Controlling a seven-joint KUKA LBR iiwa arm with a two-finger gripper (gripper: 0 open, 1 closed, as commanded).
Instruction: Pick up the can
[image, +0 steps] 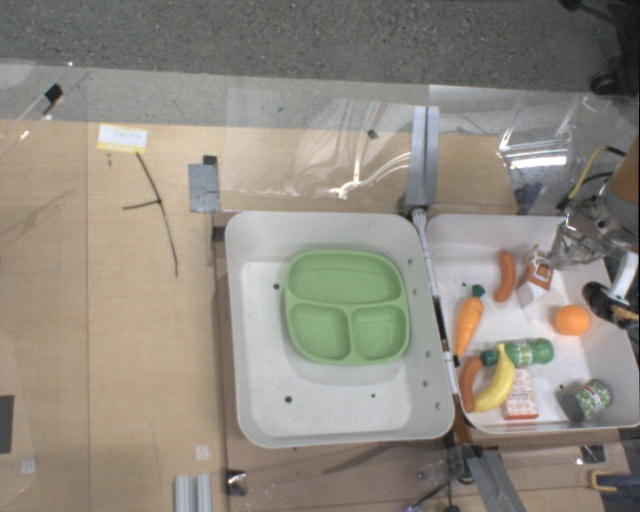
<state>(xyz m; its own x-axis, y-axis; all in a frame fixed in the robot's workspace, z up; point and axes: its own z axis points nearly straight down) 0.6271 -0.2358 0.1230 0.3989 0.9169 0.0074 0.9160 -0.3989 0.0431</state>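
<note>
- The can lies on its side in the near right corner of the right bin, well below the claw and apart from it; its label is green and white.
- The claw hangs over the far right part of that bin, at the end of the grey arm that comes in from the right; how wide it stands cannot be told, and nothing is seen held in it.
- Just below and left of the claw lies a small red-and-white packet, with a sausage beside that, further left.
- An orange sits below the claw, between it and the can.
- Left of the can, and further from the claw, are a pink carton, a banana, a green bottle lying across the banana's top, and a second sausage.
- A carrot lies near the right bin's left wall.
- The left bin, far to the claw's left, holds a green divided plate.
- Both bins rest on the wooden worktop.
</note>
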